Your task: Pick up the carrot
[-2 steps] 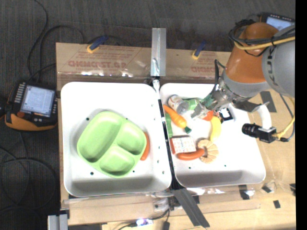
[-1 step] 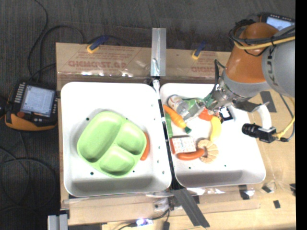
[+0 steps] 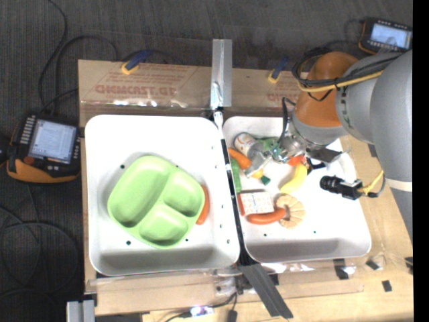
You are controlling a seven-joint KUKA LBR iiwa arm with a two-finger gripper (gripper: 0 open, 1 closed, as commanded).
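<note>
An orange, carrot-like piece (image 3: 237,158) lies in the right bin (image 3: 335,237), against its left wall and just below a small can (image 3: 243,141). My gripper (image 3: 263,158) hangs low over the pile in the back left of this bin, right beside that orange piece and partly covering the items under it. A second slim orange object (image 3: 203,206) lies in the left bin (image 3: 107,133), along the right edge of the green divided plate (image 3: 157,200). I cannot tell which of the two orange pieces is the carrot.
The right bin also holds a yellow banana (image 3: 295,176), a red sausage (image 3: 261,217), a tan ring-shaped item (image 3: 293,211), a small white and red box (image 3: 251,200) and green bits. The bulky grey arm (image 3: 375,106) overhangs the bin's back right.
</note>
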